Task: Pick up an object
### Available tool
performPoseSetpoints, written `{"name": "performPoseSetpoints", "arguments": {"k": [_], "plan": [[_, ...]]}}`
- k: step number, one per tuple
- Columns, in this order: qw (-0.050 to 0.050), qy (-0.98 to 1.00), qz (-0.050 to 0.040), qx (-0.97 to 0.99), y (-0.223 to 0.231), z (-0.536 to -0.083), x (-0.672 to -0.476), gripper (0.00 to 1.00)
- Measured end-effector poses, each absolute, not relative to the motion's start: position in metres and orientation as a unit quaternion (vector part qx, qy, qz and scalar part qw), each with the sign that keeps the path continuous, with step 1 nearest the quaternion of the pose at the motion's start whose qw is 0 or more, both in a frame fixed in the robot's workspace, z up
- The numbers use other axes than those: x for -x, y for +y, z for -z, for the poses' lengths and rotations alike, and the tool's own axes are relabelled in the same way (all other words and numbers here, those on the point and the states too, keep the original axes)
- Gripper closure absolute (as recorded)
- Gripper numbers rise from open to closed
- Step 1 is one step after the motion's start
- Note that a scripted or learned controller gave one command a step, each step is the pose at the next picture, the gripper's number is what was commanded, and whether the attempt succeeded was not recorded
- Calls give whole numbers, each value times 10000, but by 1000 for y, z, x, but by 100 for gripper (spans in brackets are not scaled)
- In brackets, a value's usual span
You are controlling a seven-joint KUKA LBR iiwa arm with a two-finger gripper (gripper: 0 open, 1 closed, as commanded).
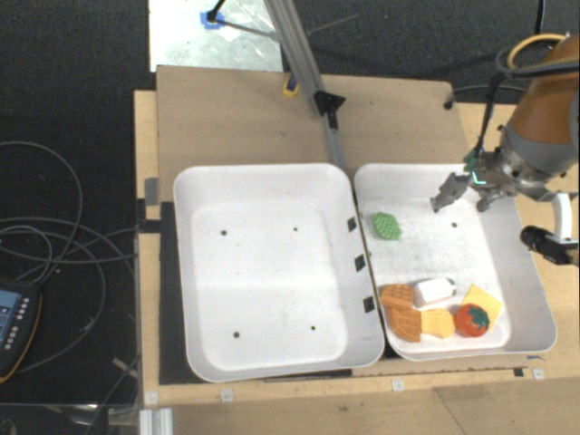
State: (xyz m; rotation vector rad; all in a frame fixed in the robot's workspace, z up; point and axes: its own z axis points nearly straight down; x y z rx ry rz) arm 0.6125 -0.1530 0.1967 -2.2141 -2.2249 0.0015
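The grey two-finger gripper (464, 196) hangs with jaws spread wide and nothing between them over the far side of the shallow white right-hand bin (515, 261), the small green knobbly object (387, 226) lying nearest, toward the left bin.

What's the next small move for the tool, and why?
Probably shift the tool toward the green object and lower over it. The tool hangs open above the right bin, holding nothing, and the green object lies alone, while the other items crowd the near corner.
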Motion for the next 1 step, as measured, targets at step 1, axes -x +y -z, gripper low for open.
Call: {"name": "performPoseSetpoints", "arguments": {"k": [1], "plan": [[-2,-7089,7,7053,-153,-199,-613,0]]}}
